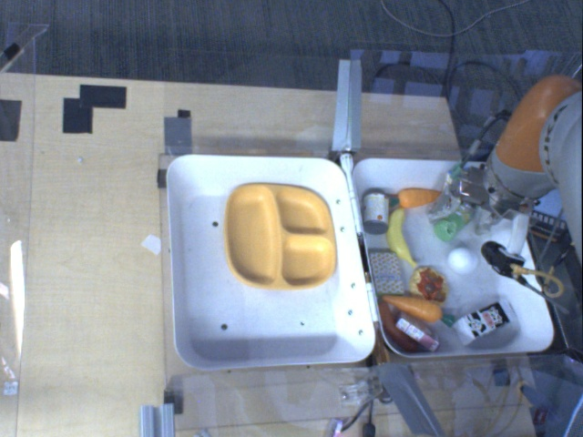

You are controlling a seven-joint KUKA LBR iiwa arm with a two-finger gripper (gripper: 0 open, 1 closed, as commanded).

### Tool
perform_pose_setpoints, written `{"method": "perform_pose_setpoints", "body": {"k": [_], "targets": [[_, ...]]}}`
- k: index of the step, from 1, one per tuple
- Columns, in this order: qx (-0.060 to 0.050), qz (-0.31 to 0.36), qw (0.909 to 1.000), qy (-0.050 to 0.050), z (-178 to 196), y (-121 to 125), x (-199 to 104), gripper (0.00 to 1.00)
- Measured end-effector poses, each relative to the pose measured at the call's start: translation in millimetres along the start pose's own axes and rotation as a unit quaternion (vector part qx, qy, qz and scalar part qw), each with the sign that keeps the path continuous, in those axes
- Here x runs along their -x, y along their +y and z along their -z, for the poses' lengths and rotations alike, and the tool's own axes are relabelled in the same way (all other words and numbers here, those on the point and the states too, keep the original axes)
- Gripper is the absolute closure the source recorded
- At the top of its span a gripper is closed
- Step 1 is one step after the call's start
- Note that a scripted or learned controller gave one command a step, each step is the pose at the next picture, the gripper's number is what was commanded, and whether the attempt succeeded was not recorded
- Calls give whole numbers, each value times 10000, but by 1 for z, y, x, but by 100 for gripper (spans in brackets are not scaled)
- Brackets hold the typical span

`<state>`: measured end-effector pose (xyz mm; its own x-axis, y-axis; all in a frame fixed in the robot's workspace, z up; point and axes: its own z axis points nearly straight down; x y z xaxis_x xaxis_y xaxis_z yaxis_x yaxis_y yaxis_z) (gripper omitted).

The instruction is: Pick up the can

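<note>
The can (374, 209) is small and silver-grey with a dark label. It stands at the back left of the right bin (533, 335), close to the wall between the bins. My gripper (453, 209) hangs over the back right of that bin, to the right of the can and well apart from it. It sits right above a green object (445, 229). A yellow banana (399, 233) and an orange carrot (419, 198) lie between the can and the gripper.
The right bin also holds a white ball (460, 260), a grey mesh pad (386, 269), a red fruit (429, 284), a second carrot (415, 309), a red packet (411, 331) and a black-and-white carton (481, 321). A yellow divided tray (278, 235) lies in the left bin (196, 326).
</note>
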<state>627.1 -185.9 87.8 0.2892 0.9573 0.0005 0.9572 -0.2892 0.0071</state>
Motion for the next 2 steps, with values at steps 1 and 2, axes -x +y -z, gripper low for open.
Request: {"method": "perform_pose_setpoints", "body": {"k": [1, 2], "targets": [[-226, -405, 9989, -20, -1, 37, 1, 0], [-188, -392, 9991, -16, 9, 39, -2, 100]]}}
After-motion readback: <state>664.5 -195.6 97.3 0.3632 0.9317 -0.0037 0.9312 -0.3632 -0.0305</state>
